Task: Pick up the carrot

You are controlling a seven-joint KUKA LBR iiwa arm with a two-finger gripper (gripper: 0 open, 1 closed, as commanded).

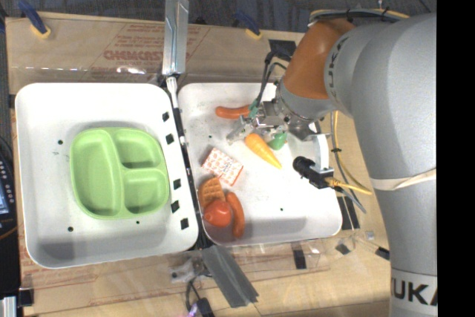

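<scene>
The carrot (264,149), orange-yellow with a green top, lies tilted in the upper middle of the right bin (312,215), tip pointing toward the lower right. My gripper (254,125) hangs directly over the carrot's thick leafy end, touching or nearly touching it. The grey wrist with its orange band covers the spot where the gripper meets the carrot, so I cannot make out a grasp.
An orange sausage (231,113) lies just left of the gripper. A red-and-white box (223,167), a waffle (210,191), a tomato (217,214) and another sausage (237,211) crowd the right bin's lower left. The left bin (37,159) holds a green divided plate (119,173).
</scene>
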